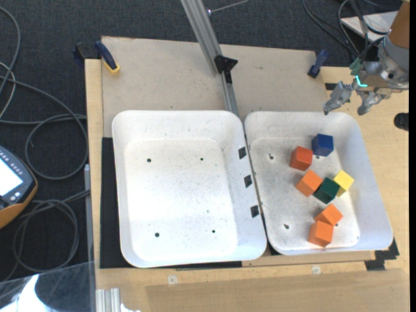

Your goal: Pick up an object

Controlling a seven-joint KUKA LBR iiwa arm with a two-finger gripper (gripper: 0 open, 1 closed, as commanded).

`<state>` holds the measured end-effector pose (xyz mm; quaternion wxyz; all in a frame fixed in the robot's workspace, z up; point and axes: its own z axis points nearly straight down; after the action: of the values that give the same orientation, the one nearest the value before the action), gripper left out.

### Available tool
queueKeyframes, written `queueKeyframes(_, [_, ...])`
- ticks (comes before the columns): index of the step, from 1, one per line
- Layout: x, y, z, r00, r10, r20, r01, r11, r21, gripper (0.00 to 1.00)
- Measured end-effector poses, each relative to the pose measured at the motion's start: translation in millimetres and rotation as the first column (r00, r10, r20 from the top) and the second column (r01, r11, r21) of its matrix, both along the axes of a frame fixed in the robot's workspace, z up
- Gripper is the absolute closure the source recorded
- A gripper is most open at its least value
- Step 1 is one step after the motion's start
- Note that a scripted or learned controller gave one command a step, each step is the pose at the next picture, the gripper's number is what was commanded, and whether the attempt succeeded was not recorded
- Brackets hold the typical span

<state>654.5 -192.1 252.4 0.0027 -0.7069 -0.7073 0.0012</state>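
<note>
The arm (pixel 398 41) is grey metal with an orange band at the frame's top corner. Its wrist is a ribbed silver cylinder carrying a small teal light, and the gripper (pixel 351 101) ends in two grey, angular fingers (pixel 337 100).

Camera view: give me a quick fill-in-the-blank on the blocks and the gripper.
1. All the blocks lie in the ____ bin of this view.
2. The blue block sits beside an ____ block.
3. The green block touches a ____ block on its upper right.
4. The gripper hangs above the far rim of the right bin with ____ between its fingers.

Missing words: right; orange; yellow; nothing
</note>
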Motion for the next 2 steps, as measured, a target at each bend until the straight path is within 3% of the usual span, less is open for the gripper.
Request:
queueKeyframes(1, [1, 0, 3, 1.000, 0.001, 0.004, -0.001, 1.000, -0.002, 0.00])
queueKeyframes(2, [7, -2, -57, 1.000, 0.001, -0.001, -0.001, 1.000, -0.001, 0.00])
